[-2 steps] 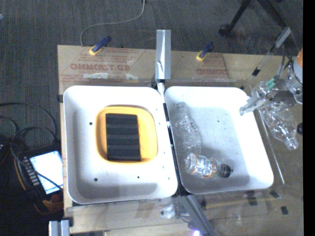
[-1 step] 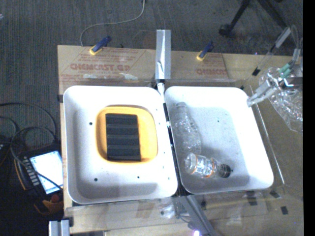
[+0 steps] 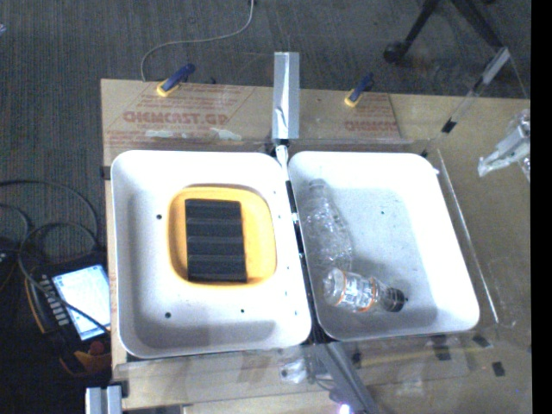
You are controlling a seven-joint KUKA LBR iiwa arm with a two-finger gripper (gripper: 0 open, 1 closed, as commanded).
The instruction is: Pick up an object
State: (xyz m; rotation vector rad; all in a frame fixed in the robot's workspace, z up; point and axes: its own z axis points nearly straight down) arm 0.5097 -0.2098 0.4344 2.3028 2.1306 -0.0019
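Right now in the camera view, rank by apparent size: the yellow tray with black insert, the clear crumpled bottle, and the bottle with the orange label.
1. Yellow tray with black insert, clearly largest.
2. Clear crumpled bottle.
3. Bottle with the orange label.
The two bottles look close in size, so their order is unsure.

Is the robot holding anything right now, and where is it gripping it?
Nothing is held: the yellow tray with a black ridged insert and two clear plastic bottles lie loose in the bins.
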